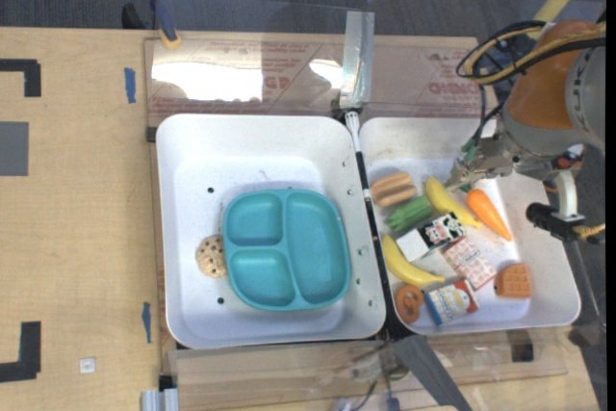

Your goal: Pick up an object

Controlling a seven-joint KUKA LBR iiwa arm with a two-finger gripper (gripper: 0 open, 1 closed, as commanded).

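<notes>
My gripper (469, 172) hangs over the upper middle of the right bin (558, 303), below the arm's orange band (544, 101). Just under and left of it lies a small yellow banana (439, 195). An orange carrot (488, 213) lies just below and right of it. A hot dog (393, 189) and a green vegetable (411, 213) sit further left. Nothing shows as lifted off the bin floor.
The right bin also holds a cow-print carton (443, 231), a larger banana (409, 265), a pink box (464, 257), a waffle (513, 281), a donut (409, 303) and a small carton (450, 300). The left bin (183, 159) bears a teal divided plate (286, 247) and a cookie (211, 255).
</notes>
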